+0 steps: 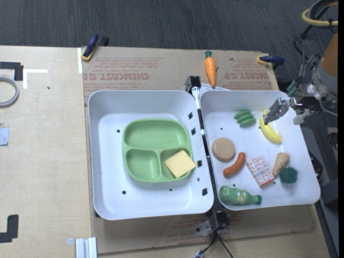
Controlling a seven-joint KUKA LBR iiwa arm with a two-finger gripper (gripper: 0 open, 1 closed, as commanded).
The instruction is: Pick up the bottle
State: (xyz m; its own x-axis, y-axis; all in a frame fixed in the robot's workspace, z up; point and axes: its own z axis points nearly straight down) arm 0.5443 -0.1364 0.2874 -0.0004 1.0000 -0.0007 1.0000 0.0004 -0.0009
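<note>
bottle (239,196): small green toy lying on its side at the right bin's (306,144) near-left corner; probably light, rigid, slick plastic; best pinched across the body | gripper (276,112): above the banana (270,131), well apart from bottle; jaws look slightly apart, holding nothing

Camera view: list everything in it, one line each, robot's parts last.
bins: 2, white, side by side on the bench
tray: 1, green, three compartments, left bin
cheese: 1, yellow, tray's lower right compartment
bottle: 1, green, lying at right bin's near edge
bun: 1, tan, right bin
sausage: 1, red-orange, beside bun
carton: 1, red and white, right bin
cone: 1, tan, right bin
broccoli: 1, dark green, right bin
pods: 1, green, right bin
banana: 1, yellow, right bin
carrot: 1, orange, behind bins
gripper: 1, grey, over banana
</note>
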